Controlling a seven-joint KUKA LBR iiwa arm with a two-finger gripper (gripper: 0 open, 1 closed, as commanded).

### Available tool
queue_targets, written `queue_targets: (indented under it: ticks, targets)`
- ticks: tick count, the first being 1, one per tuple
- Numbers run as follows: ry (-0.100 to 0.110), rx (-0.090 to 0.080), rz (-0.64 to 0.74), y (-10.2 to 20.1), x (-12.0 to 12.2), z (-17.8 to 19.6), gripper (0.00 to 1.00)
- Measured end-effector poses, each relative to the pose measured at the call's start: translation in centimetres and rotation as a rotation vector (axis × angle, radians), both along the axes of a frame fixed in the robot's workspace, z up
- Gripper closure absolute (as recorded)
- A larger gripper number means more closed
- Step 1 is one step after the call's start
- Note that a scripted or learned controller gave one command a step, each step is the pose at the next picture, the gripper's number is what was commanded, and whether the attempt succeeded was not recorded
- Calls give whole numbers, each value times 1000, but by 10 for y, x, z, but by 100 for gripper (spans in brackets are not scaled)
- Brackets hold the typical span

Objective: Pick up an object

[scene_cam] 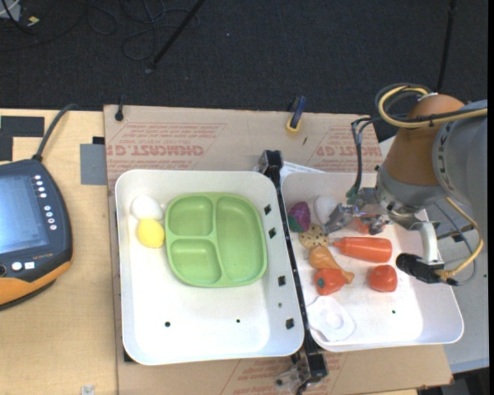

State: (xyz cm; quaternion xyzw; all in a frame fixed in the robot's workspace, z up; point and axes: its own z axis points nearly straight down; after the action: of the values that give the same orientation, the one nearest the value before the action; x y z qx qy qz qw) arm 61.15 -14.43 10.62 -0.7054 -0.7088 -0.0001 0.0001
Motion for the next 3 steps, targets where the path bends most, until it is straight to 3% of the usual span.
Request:
queue_targets:
  ticks: [1, 2, 3]
  targets:
    - [0, -1, 0, 1, 2, -15, 0]
    - [-4, 4, -1, 1, 3, -3, 100]
    - [-2, 0, -5, 1, 3, 39, 100]
